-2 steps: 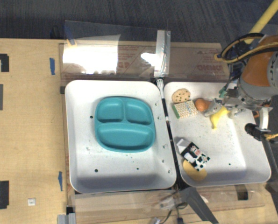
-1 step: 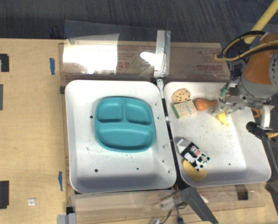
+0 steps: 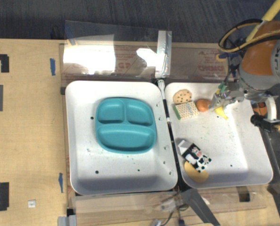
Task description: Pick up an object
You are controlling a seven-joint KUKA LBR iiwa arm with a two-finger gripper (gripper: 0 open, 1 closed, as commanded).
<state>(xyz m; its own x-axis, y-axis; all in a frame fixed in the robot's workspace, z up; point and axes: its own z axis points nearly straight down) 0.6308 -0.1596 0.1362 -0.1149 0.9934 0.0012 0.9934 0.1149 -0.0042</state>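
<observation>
- Hovering low at the right white plastic bin's (image 3: 238, 168) far edge, the gripper (image 3: 223, 99) nears a small yellow object (image 3: 220, 112), likely its target; finger state: cannot tell
- Small orange ball (image 3: 203, 105) lies just beside

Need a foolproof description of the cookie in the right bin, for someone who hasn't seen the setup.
Start at the right bin of the two white ones and go to its far left corner, beside the divider. The cookie lies there, just above a small checked block. It is the only round, tan, dark-speckled piece; the orange ball nearby is plain.
</observation>
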